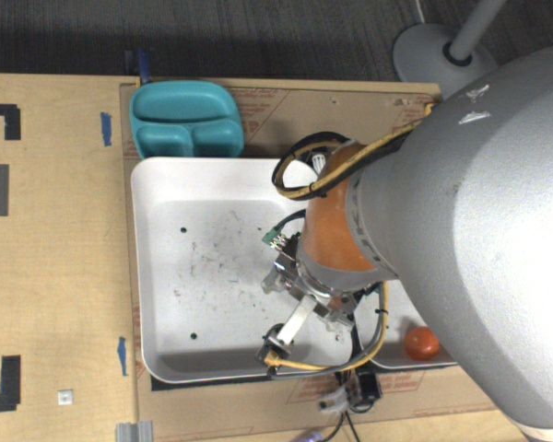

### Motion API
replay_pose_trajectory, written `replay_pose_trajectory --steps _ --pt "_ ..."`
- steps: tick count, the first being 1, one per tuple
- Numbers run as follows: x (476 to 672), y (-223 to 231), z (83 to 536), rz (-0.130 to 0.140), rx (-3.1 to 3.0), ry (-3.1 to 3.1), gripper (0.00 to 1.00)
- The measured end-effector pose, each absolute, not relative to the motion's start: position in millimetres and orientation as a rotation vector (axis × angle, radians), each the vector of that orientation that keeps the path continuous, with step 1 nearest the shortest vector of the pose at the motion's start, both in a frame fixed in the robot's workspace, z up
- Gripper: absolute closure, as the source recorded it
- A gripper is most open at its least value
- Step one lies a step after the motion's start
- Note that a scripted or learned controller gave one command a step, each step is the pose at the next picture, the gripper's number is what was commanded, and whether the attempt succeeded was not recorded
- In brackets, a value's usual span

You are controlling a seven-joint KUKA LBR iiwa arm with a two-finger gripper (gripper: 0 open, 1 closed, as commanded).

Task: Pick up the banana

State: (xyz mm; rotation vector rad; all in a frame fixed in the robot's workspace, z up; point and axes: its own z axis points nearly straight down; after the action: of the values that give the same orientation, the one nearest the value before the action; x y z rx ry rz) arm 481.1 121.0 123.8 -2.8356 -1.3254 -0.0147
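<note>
A bulky grey arm (479,219) with an orange band (336,228) above the wrist — black and yellow cables (309,187) looped around it.

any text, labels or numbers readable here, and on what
No text can be read.
Cardboard sheet under the bins: faint reddish print along its edges, too blurred to read.
Small white square tag on the bench: too small to tell.
Teal tray, white bin: no markings seen.
</note>
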Motion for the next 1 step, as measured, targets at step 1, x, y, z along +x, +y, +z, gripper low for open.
replay_pose_trajectory --steps 1 --pt "479.9 210.2 86.1 -0.004 -2.692 -1.619 0.00"
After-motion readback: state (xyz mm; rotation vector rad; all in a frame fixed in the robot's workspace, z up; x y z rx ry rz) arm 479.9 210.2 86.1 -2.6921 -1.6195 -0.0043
